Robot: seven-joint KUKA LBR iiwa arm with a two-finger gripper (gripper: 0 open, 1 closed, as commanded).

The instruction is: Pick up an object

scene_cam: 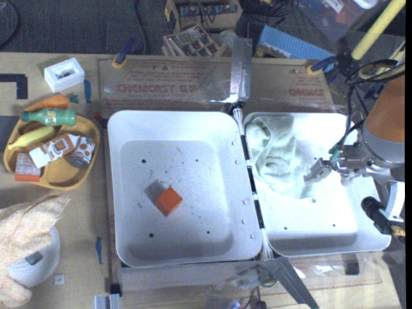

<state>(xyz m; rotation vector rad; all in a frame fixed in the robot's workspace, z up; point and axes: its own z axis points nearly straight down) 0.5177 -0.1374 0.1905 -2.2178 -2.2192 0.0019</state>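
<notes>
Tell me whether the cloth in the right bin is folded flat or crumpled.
Crumpled. The pale cloth lies bunched in uneven folds and ridges against the right bin's left wall and back corner, not laid out flat.

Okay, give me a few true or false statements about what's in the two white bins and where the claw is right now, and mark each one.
1. The small orange cube lies in the left shallow white bin. True.
2. The crumpled pale cloth lies in the left bin. False: it lies in the right shallow white bin.
3. The claw is over the right bin, beside the cloth. True.
4. The claw grips the orange cube. False: the cube sits alone in the other bin, apart from the claw.
5. A yellow bowl of toy foods stands left of the bins. True.
</notes>
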